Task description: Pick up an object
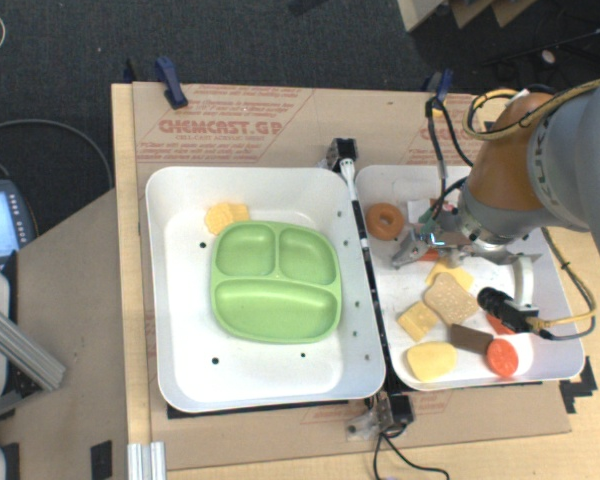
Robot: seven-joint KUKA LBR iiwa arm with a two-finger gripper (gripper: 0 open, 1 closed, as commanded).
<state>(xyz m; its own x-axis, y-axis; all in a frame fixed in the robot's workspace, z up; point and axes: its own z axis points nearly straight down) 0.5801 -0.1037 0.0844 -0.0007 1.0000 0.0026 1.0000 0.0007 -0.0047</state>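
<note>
Stage: early on, nothing lifted yet, grab itself not done as far as can be judged.
Claw (417, 246): down low in the right bin (400, 183), near its left wall, just beside the donut (385, 220); can't tell how wide the fingers sit, too dark and cluttered there, and nothing visibly pinched between them.
Likely target: hard to call, could be the donut or the yellow bits right below the tip.
Other candidates: cracker (450, 298), yellow cheese wedge (417, 321), pale yellow lump (431, 360), brown block (470, 338), red tomato-ish thing (503, 357), all lying flat on the bin floor toward the front.
Left bin (170, 268): green divided plate (276, 281) in the middle, small yellow waffle piece (226, 215) touching its back edge, well apart from the arm.
Left to do: close on something, lift it clear of the bin.
</note>
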